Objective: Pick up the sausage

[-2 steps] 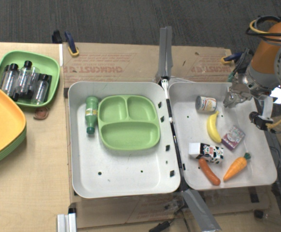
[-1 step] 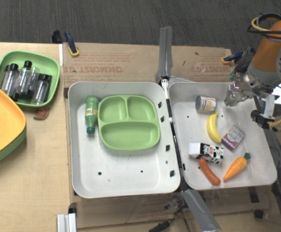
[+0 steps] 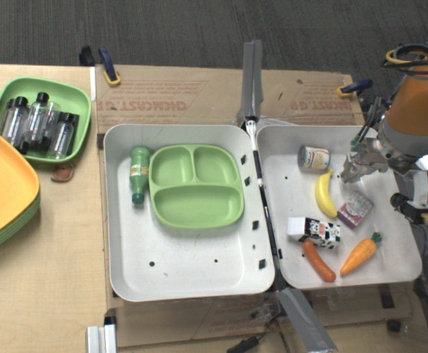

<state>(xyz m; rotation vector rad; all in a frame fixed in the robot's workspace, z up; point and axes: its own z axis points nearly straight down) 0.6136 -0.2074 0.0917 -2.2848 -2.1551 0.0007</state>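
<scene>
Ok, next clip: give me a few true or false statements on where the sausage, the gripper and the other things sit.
1. The sausage lies in the right bin. True.
2. The gripper holds the sausage. False: it hovers near the banana, apart from the sausage.
3. The green bottle lies inside the divided plate. False: it lies beside it.
4. The carrot lies right of the sausage. True.

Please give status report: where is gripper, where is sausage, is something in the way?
Gripper above right bin, beside banana. Sausage flat near front edge, untouched. Carrot and small carton close beside it.
</scene>
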